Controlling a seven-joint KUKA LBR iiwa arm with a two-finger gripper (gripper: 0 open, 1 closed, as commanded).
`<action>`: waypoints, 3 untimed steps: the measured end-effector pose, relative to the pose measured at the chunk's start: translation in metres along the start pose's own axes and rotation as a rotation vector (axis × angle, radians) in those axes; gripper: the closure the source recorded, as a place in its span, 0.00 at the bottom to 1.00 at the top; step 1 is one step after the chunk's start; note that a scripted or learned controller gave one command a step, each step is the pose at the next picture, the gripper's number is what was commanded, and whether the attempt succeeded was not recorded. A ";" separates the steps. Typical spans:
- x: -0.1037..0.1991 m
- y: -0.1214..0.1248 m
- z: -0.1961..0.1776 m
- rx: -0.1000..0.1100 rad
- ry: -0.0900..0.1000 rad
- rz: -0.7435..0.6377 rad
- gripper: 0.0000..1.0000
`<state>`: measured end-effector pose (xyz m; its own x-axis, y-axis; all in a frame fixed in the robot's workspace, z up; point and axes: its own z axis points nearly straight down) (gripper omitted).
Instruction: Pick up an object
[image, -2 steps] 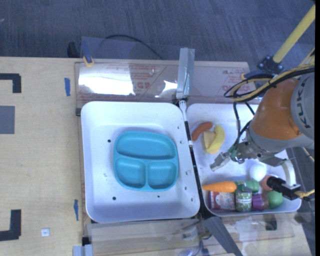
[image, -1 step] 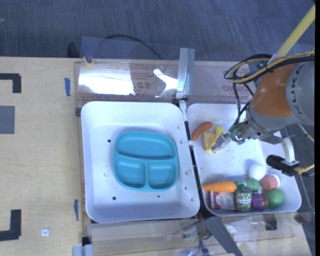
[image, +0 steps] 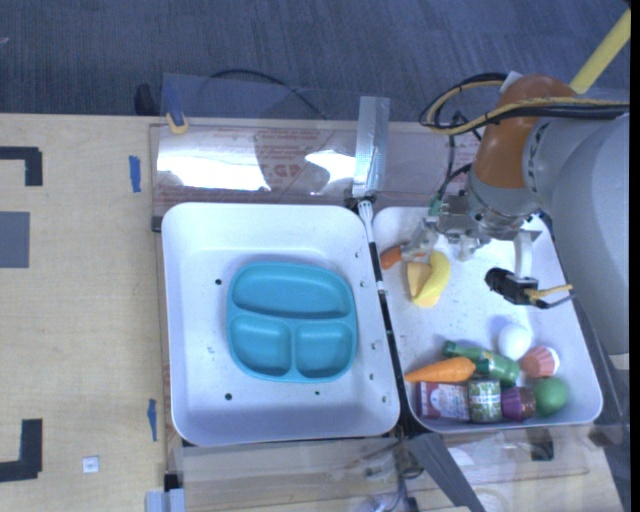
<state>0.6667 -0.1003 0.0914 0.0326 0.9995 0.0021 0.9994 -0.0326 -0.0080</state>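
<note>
The gripper (image: 440, 243) is seen low over the right bin (image: 570, 300); whether its jaws are spread or pressed together cannot be told. A yellow banana (image: 430, 280) lies just below the jaws, a small orange piece (image: 390, 256) just to their left.

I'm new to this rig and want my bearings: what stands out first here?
The blue divided tray lying in the middle of the left bin catches the eye. The gripper sits low over the right bin, just above a yellow banana, and a heap of toy food fills that bin's near end.
</note>
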 end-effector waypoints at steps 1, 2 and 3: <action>0.005 -0.032 0.003 -0.016 -0.003 -0.047 0.00; 0.005 -0.031 -0.007 -0.018 -0.005 -0.049 1.00; 0.057 -0.063 -0.095 -0.014 -0.001 0.122 1.00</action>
